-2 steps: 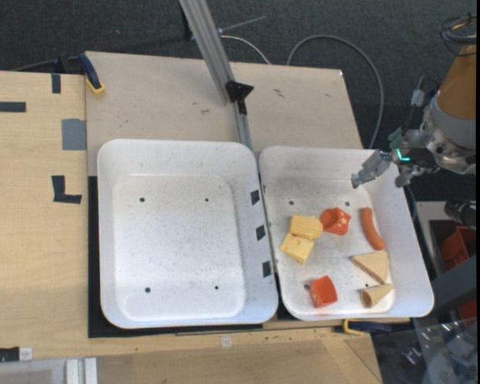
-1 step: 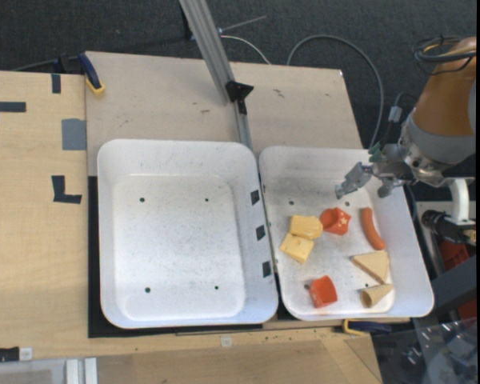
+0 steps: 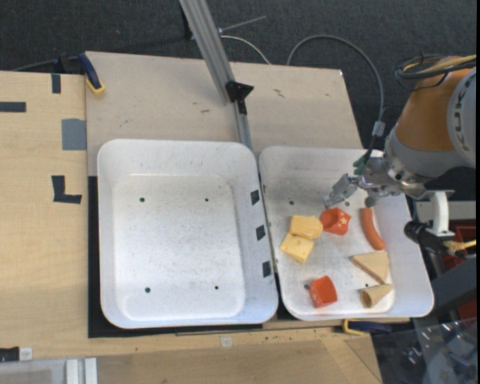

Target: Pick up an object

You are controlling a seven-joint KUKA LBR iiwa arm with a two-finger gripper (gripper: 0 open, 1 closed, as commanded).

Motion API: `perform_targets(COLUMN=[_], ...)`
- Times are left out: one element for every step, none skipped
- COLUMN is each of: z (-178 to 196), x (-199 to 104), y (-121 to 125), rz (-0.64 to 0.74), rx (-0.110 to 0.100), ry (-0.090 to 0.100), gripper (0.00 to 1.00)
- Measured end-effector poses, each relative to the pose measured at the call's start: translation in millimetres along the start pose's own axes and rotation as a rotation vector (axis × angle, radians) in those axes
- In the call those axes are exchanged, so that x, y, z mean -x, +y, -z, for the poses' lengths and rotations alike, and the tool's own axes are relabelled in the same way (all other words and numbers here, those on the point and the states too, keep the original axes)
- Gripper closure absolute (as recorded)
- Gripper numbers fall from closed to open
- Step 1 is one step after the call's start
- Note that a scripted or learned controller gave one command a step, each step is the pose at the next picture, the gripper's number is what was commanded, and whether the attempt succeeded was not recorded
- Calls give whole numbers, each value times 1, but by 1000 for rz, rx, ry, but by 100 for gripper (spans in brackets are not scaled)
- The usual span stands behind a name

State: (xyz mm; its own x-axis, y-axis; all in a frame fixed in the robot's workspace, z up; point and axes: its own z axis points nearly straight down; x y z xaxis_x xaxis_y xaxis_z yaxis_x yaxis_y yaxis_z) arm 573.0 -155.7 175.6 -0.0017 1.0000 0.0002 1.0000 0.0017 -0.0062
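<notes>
The two-finger gripper (image 3: 354, 184) is seen low over the upper part of the right-hand shallow white bin (image 3: 304, 166), carried by the grey arm with its orange band (image 3: 432, 114) reaching in from the right; whether its fingers are spread or pressed together cannot be told from this view, and nothing can be seen held by it. It is judged to be placed there because the pickable things are gathered in that bin, the closest being a small red blocky piece (image 3: 335, 220) lying just below and to the left of the gripper's tip. Beside that piece, two yellow cheese-like blocks (image 3: 302, 237) are laid touching each other nearer the bin's middle. A slim orange-red sausage shape (image 3: 373, 228) is stretched along the right side, just beside the red piece but apart from it. Lower down, a tan wedge (image 3: 372, 266) and a second, smaller tan cone-like piece (image 3: 377, 296) are set near the right corner, and another red block (image 3: 323, 291) rests near the lower rim. The left-hand shallow white bin (image 3: 176, 154) sits just beside the first, their rims meeting along the middle. A descent onto the upper red piece is judged the likeliest next move, though a slip against the neighbouring yellow blocks could be risked.
</notes>
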Motion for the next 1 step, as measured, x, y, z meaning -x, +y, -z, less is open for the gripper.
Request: perform_targets(z=[-48], x=[6], y=[5], rz=[-1], rx=[0], ry=[0], gripper=[0])
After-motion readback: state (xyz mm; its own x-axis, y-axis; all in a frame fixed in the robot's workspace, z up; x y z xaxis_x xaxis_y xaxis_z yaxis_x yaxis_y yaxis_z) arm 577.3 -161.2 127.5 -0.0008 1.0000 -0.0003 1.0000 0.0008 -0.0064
